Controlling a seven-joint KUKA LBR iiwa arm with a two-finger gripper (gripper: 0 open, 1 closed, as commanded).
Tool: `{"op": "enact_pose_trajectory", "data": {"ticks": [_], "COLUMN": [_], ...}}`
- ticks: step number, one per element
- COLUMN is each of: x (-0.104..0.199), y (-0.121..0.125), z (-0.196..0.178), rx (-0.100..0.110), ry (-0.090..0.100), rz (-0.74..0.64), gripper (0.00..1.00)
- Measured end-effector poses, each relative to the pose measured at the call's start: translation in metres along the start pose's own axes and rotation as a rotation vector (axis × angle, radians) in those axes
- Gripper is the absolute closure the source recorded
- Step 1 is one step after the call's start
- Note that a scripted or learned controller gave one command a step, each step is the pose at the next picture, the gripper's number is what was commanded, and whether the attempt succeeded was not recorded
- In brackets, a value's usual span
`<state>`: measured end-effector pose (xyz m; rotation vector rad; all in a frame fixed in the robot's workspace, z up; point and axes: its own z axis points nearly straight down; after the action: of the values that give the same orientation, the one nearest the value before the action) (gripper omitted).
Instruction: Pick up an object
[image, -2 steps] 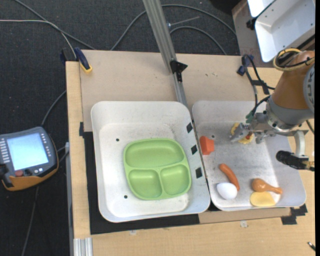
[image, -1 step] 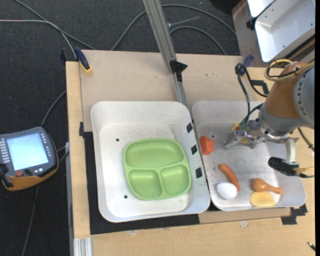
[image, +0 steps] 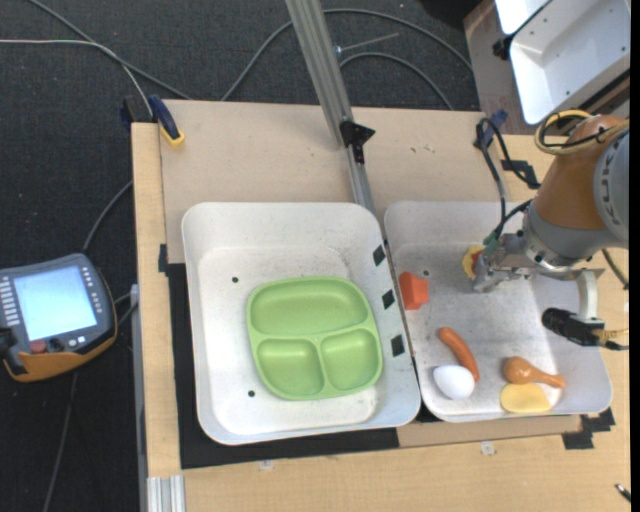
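My gripper is low over the upper part of the right bin, reaching in from the right under the orange wrist band. A small yellow object lies just to its left, partly hidden by it, and I cannot tell if they touch. Further left an orange block leans at the bin's left wall. Lower in the bin lie an orange carrot-like piece, a white egg, a tan drumstick and a pale yellow piece.
The left bin holds a green divided plate. A dark part of the arm sits over the right bin's right side. A metal pole rises between the bins at the back. A pendant rests off the bench at left.
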<state>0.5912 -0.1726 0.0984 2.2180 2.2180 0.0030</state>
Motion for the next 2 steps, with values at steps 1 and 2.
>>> {"op": "enact_pose_trajectory", "data": {"ticks": [1, 2], "x": [-0.003, 0.001], "y": [0.01, 0.02], "z": [-0.062, -0.111], "rx": [-0.003, -0.002], "ry": [0.0, 0.0], "rz": [-0.001, -0.002], "gripper": [1.0, 1.0]}}
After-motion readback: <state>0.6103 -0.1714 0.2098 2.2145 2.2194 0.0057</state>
